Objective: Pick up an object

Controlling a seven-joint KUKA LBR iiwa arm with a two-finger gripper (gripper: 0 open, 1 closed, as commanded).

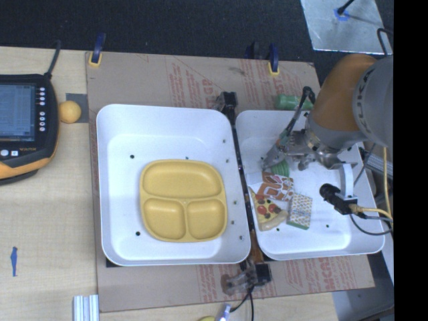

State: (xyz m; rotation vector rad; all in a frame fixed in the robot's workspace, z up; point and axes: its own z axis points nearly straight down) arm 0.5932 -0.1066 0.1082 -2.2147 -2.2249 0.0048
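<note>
The right bin (314, 243) holds a toy pizza slice (267, 212), a colourful patterned packet (277, 187) just above it, and a speckled pale block (300, 210) to their right. A small green piece (283, 168) shows right under the gripper. My gripper (282, 155) hangs low over the upper left part of this bin, directly above the packet and the green piece. The grey arm with its orange band (341, 99) comes in from the upper right.
The left bin (117, 179) carries a yellow divided plate (182, 199). A green object (287, 101) lies outside the right bin's far edge. At the far left of the bench are a handheld control pendant (20, 126) and a yellow ball (69, 111).
</note>
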